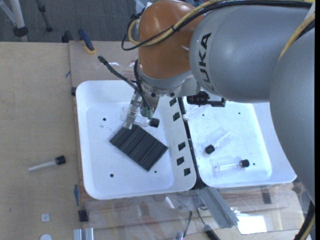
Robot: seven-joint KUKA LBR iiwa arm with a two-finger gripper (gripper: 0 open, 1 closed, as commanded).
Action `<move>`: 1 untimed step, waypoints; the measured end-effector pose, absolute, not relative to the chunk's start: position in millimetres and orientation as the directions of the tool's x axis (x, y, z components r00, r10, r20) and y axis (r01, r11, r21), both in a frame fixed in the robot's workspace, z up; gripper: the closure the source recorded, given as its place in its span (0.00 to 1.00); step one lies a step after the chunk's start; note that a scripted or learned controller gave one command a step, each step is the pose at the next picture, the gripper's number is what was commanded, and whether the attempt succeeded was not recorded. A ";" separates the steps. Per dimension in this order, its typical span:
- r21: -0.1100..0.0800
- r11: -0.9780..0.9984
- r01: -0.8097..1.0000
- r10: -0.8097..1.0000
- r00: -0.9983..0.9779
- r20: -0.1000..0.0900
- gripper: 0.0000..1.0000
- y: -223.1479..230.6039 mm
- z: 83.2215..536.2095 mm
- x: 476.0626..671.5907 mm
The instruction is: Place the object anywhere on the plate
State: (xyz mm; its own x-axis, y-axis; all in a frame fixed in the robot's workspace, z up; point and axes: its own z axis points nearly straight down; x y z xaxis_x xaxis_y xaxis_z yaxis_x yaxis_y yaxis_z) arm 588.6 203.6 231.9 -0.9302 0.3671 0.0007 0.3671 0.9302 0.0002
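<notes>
- left bin point(92, 179): holds one dark ribbed plate point(138, 146), lying flat at the bin's centre, its corners at roughly 12, 3, 6 and 9 o'clock
- gripper point(133, 118): over the left bin, tip at the plate's 11 o'clock edge, touching it or just above; cannot tell whether open or closed
- near vial point(153, 122): black cap just beside the gripper at its 3 o'clock, off the plate's 1 o'clock edge; clear body hard to make out; cannot tell whether it is gripped
- right bin point(260, 129): centre vial point(218, 141), clear, tilted, black cap toward 8 o'clock; low vial point(230, 165) at its 6 o'clock, apart, cap toward 3 o'clock
- bench point(35, 109): bench vial point(46, 164) at 9 o'clock of the left bin, outside it, cap toward 3 o'clock
</notes>
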 end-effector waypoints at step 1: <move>0.004 0.999 -0.054 -0.054 -0.999 -0.007 1.00 225.7 227.5 640.2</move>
